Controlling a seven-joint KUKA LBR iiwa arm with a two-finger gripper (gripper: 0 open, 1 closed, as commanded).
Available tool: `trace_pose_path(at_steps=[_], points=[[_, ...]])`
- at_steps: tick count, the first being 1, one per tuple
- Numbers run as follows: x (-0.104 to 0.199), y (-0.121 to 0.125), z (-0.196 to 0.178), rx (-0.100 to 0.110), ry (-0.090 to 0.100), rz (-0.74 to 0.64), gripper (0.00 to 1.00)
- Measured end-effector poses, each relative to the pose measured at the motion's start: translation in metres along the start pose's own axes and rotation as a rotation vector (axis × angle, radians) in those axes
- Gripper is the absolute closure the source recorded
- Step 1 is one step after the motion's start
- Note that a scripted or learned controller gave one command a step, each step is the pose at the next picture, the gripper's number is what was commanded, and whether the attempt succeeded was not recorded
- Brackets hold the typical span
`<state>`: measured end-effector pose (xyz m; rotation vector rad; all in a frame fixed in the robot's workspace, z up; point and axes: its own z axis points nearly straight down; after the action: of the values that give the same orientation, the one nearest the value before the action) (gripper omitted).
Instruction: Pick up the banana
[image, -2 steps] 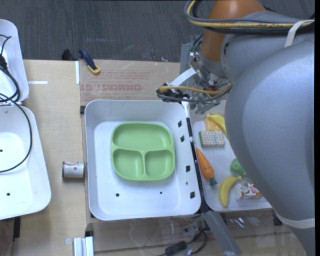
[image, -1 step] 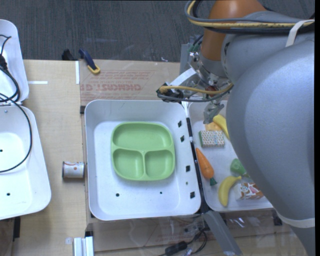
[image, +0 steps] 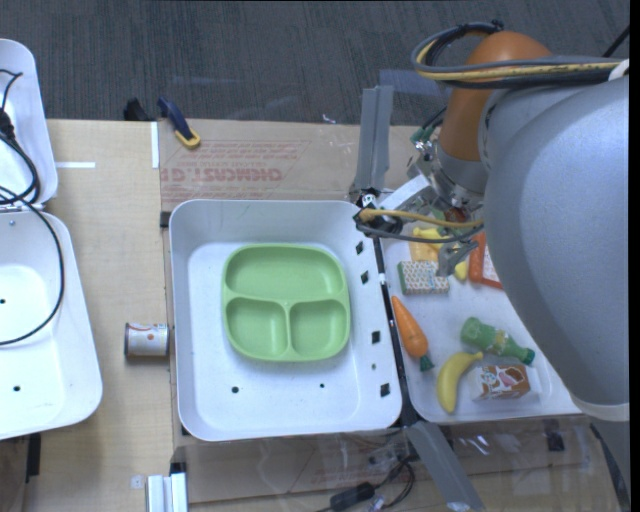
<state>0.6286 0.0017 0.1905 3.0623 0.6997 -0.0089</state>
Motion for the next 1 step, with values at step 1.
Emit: trace_pose_path(at_steps=[1], points=[[-0.0346,0.0241,-0.0002,0.000,0.001,0.027,0.00]])
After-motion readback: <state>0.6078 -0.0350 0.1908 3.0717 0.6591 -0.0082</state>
